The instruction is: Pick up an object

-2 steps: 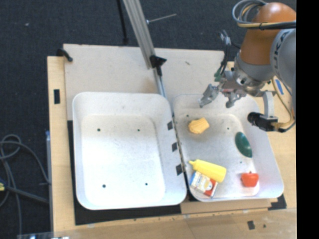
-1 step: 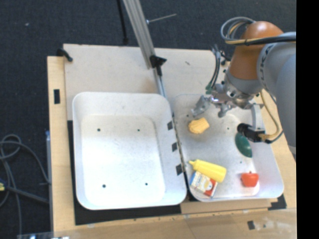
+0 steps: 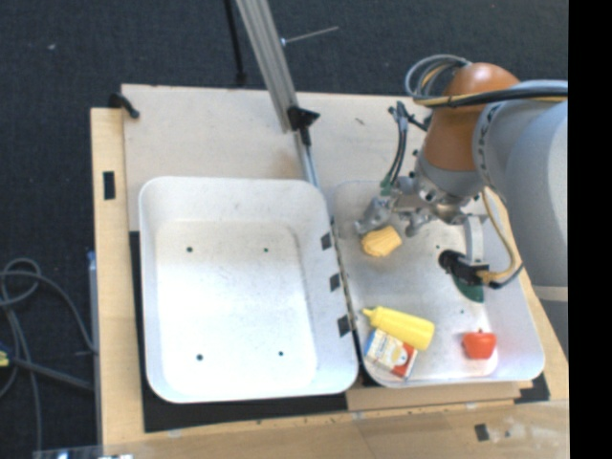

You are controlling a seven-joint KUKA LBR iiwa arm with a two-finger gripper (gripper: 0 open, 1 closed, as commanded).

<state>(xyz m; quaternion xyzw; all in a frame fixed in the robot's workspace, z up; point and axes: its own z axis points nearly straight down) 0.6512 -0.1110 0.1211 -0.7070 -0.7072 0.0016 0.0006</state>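
Observation:
The right bin [image 3: 435, 299] holds several objects. A yellow corn-like piece [image 3: 381, 243] lies near its back left. My gripper [image 3: 389, 222] hangs right over it, open, with a grey finger [image 3: 368, 223] to its left and the other to its upper right. The piece sits at the fingertips, on their near side, and appears to rest on the bin floor. A yellow squeeze bottle [image 3: 402, 325] lies near the front, a small red and white box [image 3: 389, 354] touching it. A red object [image 3: 479, 343] sits at the front right.
The left bin [image 3: 234, 285] lies beside the right one. A slanted metal pole [image 3: 273, 60] rises behind the bins. A black and green part [image 3: 464, 271] with cables hangs off the arm over the right bin. The grey arm covers the right edge.

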